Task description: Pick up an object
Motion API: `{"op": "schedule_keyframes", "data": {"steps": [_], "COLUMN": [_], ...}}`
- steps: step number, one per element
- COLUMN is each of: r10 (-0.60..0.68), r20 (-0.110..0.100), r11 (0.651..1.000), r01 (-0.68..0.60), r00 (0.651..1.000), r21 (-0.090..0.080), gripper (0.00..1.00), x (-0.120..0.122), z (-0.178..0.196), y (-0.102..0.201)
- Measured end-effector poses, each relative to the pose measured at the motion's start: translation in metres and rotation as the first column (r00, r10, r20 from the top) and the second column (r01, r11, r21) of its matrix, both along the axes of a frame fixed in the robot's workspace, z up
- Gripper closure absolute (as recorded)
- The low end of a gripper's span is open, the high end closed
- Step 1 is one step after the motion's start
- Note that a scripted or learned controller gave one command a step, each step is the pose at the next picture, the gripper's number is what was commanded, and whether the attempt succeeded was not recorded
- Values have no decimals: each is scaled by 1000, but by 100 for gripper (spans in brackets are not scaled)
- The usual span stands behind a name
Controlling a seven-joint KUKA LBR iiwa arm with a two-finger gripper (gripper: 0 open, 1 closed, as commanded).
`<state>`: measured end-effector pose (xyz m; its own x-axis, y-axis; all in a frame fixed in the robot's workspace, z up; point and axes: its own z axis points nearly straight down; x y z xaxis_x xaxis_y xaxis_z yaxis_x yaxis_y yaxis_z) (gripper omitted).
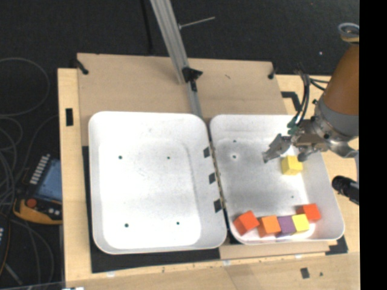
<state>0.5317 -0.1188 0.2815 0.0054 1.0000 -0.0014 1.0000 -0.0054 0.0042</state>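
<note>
Over on the left: left bin [151, 180], just bare white floor with a few dots.
Right bin [254, 162]: a row of blocks along the near wall, orange block [246, 222], a second orange one [269, 225], purple block [285, 225], yellow block [300, 223], red-orange block [311, 211].
Target (my guess): the lone yellow cube [291, 165], well apart from that row.
Gripper [289, 148]: fingers spread apart, nothing between them, hovering just beside the cube.
Tip: centre over the cube, square up to its faces, drop straight down, then close.
</note>
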Motion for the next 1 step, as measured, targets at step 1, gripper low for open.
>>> {"op": "schedule_keyframes", "data": {"steps": [1], "r10": [0], "r20": [-1], "r11": [1000], "r01": [0], "r00": [1000], "r21": [-3], "gripper": [0], "x": [-10], "z": [20], "y": [-64]}}
